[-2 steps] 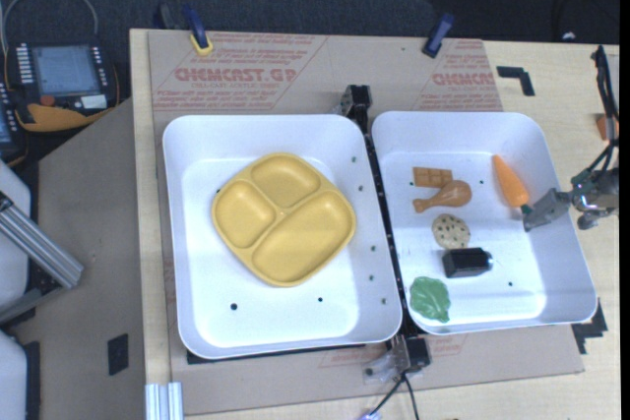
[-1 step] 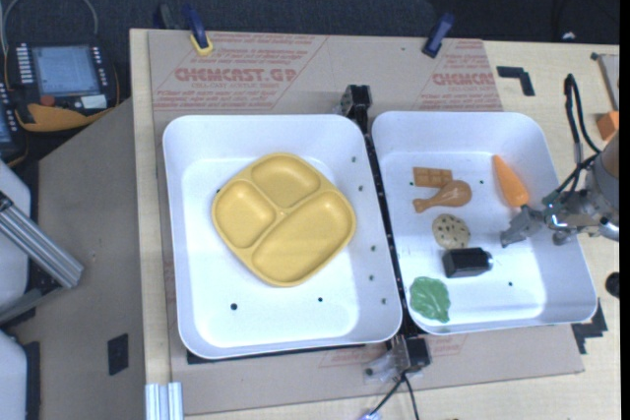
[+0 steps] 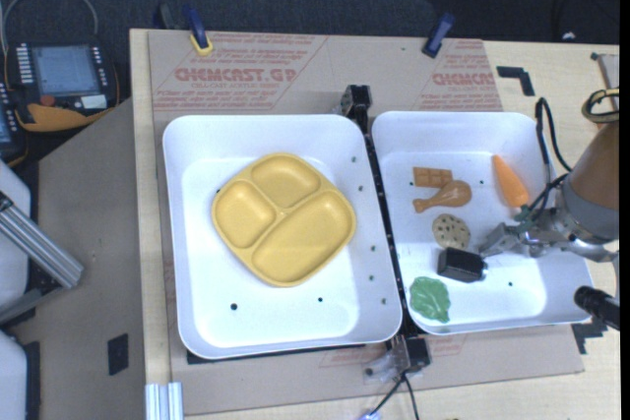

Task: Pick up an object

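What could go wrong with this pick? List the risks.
1. The gripper sits low in the right bin, close to the black block and the cookie; closing here could nudge one aside rather than grasp it.
2. The toy drumstick, carrot and green leaf lie crowded nearby, so a sweep may scatter them.
3. A cable loops over the bin's rim by the arm and might snag.

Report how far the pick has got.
Done: the gripper is down inside the right white bin, beside the small black block. In hand: nothing visibly between its fingers. Left: grasp and lift an object; the orange carrot, speckled round cookie and green leafy piece all lie on the bin floor.
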